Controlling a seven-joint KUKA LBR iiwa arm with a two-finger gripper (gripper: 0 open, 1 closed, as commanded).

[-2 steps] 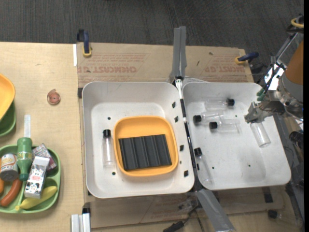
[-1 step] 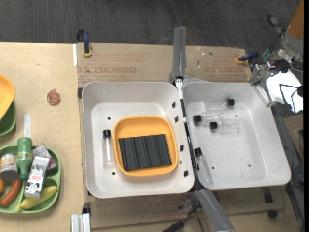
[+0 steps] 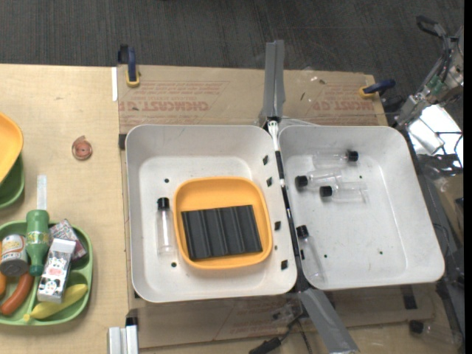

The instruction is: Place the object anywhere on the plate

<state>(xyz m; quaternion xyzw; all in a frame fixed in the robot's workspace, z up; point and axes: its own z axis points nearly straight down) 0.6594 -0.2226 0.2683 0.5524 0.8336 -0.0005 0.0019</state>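
An orange plate with rounded corners lies in the middle of the left bin. A black ribbed rectangular object rests flat on the plate and covers most of its floor. To the plate's left, a clear vial with a black cap lies lengthwise on the bin floor. Three more clear black-capped vials lie in the upper left of the right bin: one at the back, one beside the divider, and one just in front of it.
On the wooden table left of the bins stand a green tray of toy food, a yellow bowl and a small pink item. Cardboard lies under the bins. Cables and hardware crowd the upper right.
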